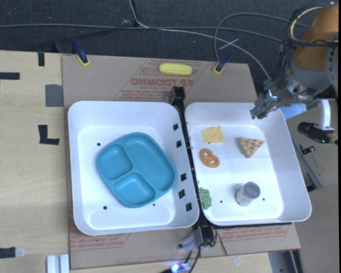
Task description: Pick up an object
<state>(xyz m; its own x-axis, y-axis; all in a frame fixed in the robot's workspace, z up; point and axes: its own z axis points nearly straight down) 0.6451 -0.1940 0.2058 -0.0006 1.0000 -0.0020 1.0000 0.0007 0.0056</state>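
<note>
Two white bins side by side on cardboard: left bin (pixel 82 169) bearing a blue divided plate (pixel 136 168); right bin (pixel 290 175) bearing the smaller goods. Grey arm (pixel 312 61) at upper right, gripper (pixel 260 110) poised over the right bin's far corner (jaw state not discernible). Well apart from it: metal can (pixel 248 193), wedge-shaped slice (pixel 249 146), yellow square (pixel 212 135), pretzel (pixel 209 157), green scrap (pixel 205 198). Beyond the bins, a yellow banana-like piece (pixel 175 69).

A pale wooden bench (pixel 23 169) carries a cardboard sheet (pixel 153 81) before dark carpet (pixel 74 10).
</note>
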